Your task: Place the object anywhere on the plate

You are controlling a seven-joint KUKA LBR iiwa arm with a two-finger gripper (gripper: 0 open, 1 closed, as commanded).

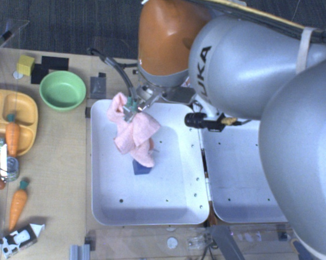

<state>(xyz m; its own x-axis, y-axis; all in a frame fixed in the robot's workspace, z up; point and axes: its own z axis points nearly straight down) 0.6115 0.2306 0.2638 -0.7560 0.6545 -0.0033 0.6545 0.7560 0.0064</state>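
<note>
Gripper [133,107] pinching pink cloth [133,132], dangling over left bin [149,206] centre-frame; lifting it clear for carrying to plate [14,121] far left.

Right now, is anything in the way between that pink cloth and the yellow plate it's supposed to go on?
The pink cloth hangs from the gripper above the left bin. Toward the yellow plate lies the bin's left wall, with the green bowl just off that path. Lifted, the cloth should clear both. A carrot already rests on the plate.
</note>
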